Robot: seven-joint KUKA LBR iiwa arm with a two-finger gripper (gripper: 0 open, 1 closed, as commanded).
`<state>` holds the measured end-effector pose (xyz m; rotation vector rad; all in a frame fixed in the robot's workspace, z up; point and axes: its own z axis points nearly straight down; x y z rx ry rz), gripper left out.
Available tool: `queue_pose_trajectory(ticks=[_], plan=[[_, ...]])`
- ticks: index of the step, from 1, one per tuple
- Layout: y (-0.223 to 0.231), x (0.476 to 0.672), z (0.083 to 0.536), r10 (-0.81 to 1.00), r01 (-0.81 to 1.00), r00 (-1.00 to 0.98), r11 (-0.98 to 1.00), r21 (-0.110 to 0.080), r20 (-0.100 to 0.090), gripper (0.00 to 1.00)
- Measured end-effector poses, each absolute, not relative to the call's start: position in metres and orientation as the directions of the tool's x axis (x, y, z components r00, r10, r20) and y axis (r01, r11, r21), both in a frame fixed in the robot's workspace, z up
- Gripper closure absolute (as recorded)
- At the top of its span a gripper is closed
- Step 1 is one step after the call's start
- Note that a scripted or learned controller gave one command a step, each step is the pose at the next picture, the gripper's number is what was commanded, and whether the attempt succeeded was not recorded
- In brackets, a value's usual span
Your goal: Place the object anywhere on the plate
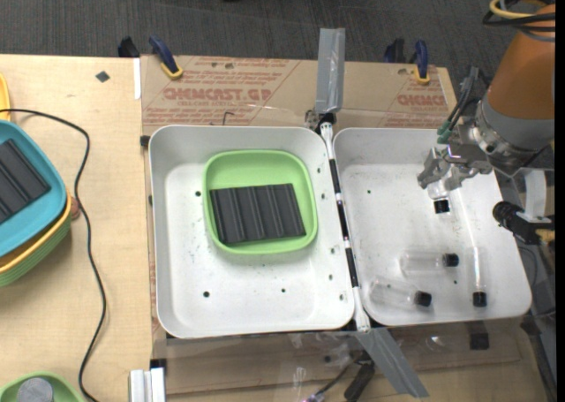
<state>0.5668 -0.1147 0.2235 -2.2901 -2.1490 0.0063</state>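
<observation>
Camera view: gripper hangs over right bin, finger state unclear. Clear tubes lie below it, ungrasped. Plate waits in left bin, ready for drop.

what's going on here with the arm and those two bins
A robot arm reaches in from the right, its end effector over the right bin. Several clear tubes with black caps lie near that bin's front. The left bin holds a green plate with a dark ridged insert. None of the tubes is on the plate yet.
</observation>
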Motion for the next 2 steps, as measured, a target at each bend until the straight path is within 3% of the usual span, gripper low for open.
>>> queue_pose_trajectory(ticks=[1,2], plan=[[-0.115,0.567,0.224,0.998,0.998,0.064,-0.064,-0.003,-0.002,0.0],[-0.135,0.577,0.242,0.958,0.958,0.287,-0.287,-0.003,-0.003,0.0]])
